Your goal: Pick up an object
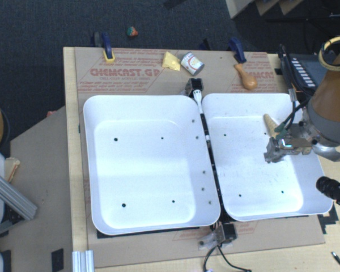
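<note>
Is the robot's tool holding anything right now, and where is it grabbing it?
It cannot be told. The tool hangs over the right bin, near a tan stick-like thing, but no object shows clearly in its grip.

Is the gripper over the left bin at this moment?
No, the gripper hangs over the right bin, with the left bin well away from it.

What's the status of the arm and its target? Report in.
Gripper low over right bin, hold unconfirmed. Tan stick-like piece beside it. Yellow wedge, small box, wooden piece lie outside on the bench.
</note>
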`<state>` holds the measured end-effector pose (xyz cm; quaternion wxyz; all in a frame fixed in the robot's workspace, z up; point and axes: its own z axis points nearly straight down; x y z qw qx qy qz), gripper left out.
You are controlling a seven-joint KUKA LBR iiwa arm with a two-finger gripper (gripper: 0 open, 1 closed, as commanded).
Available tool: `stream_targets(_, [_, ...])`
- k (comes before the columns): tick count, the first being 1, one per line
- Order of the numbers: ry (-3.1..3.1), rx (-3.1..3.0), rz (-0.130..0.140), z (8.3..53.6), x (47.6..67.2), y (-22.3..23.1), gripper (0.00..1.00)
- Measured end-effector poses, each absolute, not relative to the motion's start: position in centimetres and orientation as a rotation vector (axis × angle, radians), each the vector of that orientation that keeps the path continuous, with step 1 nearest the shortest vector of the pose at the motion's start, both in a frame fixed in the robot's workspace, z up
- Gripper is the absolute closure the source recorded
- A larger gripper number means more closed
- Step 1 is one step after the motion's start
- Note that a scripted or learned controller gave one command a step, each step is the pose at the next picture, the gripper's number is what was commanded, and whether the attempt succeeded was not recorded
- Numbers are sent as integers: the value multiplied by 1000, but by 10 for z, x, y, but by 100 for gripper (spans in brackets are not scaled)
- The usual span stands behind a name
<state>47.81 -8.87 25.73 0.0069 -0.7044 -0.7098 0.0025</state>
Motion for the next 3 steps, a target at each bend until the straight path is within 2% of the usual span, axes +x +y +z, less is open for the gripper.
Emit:
stream_targets(1, [-2220, -2238, -2, 321, 479, -177, 100])
stream_targets(2, [-2234, -2241, -10, 464, 503, -228, 100])
stream_targets(3, [-2219, -2213, 5, 345, 544, -215, 100])
